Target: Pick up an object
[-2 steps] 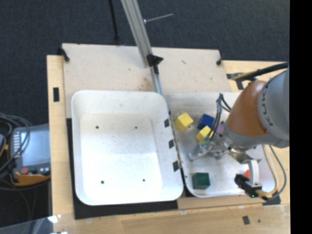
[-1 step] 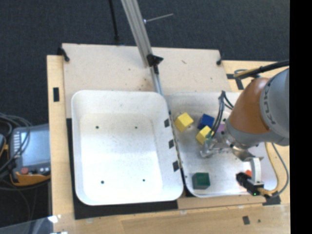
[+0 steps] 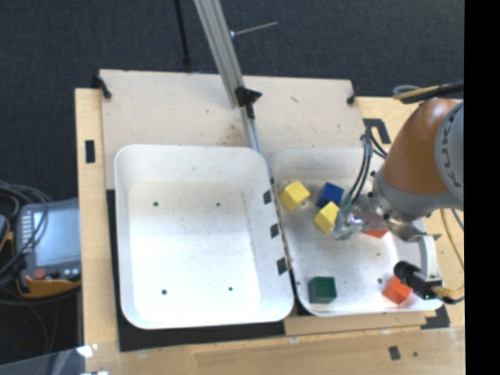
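1. Two blocks lie nearest the lower edge of the view, both in the right bin (image 3: 344, 309): one green block (image 3: 322, 289) by the bin's front left corner and one orange block (image 3: 397, 291) toward its front right.
2. One more orange piece (image 3: 377, 230) shows farther back in the same bin, partly hidden under the arm (image 3: 418, 162).
3. Beside it the gripper (image 3: 346, 226) is low in the right bin, just beside one yellow block (image 3: 326, 217); whether it is touching that block is unclear, and I cannot tell how wide it stands or whether it grips anything.
4. Behind that block sits one blue block (image 3: 330, 194), touching or nearly touching it.
5. A second yellow block (image 3: 294, 195) rests to the left of the blue one, near the wall shared with the left bin (image 3: 195, 233).
6. That makes six pieces counted in the right bin: two yellow, two orange, one blue, one green.
7. Farthest back, one metal rail (image 3: 221, 41) slants across the bench (image 3: 156, 108) above both bins.
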